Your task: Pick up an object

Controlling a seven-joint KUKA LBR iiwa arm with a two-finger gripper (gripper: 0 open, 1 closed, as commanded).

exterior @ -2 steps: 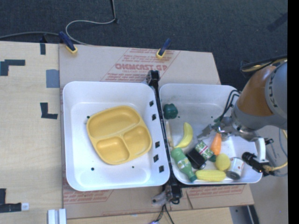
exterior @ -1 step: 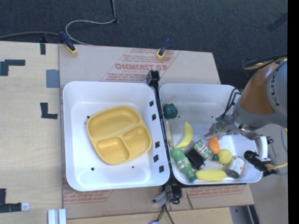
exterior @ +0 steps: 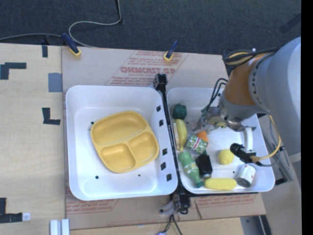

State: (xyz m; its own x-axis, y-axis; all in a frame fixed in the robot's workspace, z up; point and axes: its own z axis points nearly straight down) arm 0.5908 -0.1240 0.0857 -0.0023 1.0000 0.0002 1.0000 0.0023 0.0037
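My gripper [exterior: 206, 120] reaches into the right bin [exterior: 264, 177] from the right and hangs low over its middle. Just below and left of it lies a small green can with a red label [exterior: 196, 143], with an orange piece [exterior: 203, 135] at its upper edge. A yellow banana [exterior: 181, 132] and a dark green pepper [exterior: 179, 111] lie to the gripper's left. Nearer the front lie a green bottle [exterior: 189, 165], a black block [exterior: 204, 164], a yellow lemon [exterior: 225, 156], a corn cob [exterior: 220, 183] and a silver can [exterior: 246, 175].
The left bin [exterior: 83, 180] holds a yellow divided plate [exterior: 124, 140]. A black divider with clips [exterior: 165, 131] runs between the two bins. The arm's orange band and grey body [exterior: 254, 87] cover the right bin's far right corner.
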